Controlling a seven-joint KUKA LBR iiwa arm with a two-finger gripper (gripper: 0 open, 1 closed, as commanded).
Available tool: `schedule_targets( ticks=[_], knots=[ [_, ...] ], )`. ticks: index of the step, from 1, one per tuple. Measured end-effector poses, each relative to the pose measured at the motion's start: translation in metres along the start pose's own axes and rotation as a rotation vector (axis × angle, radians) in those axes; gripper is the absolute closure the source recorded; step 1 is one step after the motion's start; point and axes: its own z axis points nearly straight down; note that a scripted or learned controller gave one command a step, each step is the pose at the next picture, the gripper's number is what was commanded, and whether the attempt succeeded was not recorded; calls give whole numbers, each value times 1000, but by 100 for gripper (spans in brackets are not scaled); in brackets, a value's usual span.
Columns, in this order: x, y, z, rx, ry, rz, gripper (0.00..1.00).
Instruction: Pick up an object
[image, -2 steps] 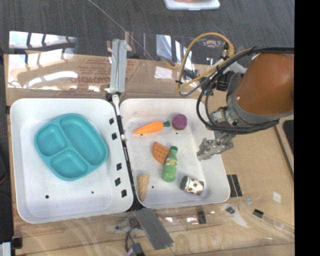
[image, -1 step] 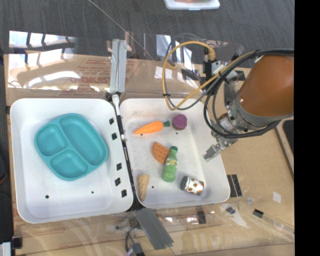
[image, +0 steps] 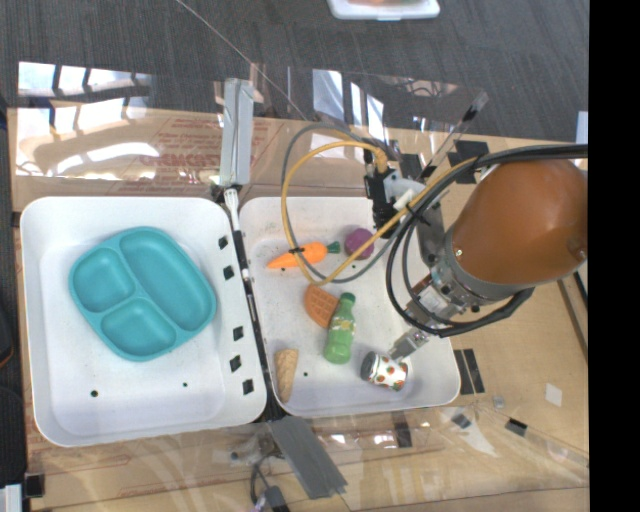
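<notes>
Looking down on the two bins, we find the arm (image: 515, 225) reaching in from the right over the right bin (image: 300, 215); the gripper (image: 408, 345) sits low near the bin's right front corner, just above a small can (image: 386, 371) lying on its side, white with red and green print; whether the pincer is open or closed we cannot tell, since the wrist and cables mask it, and nothing shows the can as held. We take the can for the likely target, being nearest the tool; it touches no other item. Near it to the left stands a green bottle (image: 340, 329), with a brown waffle-like piece (image: 320, 304) against its upper side; a carrot (image: 297, 257) and a purple piece (image: 359, 241) lie toward the back, and a tan cone (image: 286, 371) rests by the front left wall. The left bin (image: 50, 300) carries a teal divided plate (image: 142, 291). Our judgement on handling: the can looks light, rigid and smooth, so it may roll or squirt out if pinched along its length; a hold across the round body at its middle seems safest; the nearby bin wall may crowd one finger.
</notes>
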Motion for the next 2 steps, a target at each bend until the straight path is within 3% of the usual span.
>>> schedule_targets(
  ticks=[1, 2],
  knots=[
    [15, 2, -16, 6, 6, -518, 100],
    [14, -4, -36, 7, 6, -720, 100]
  ],
)
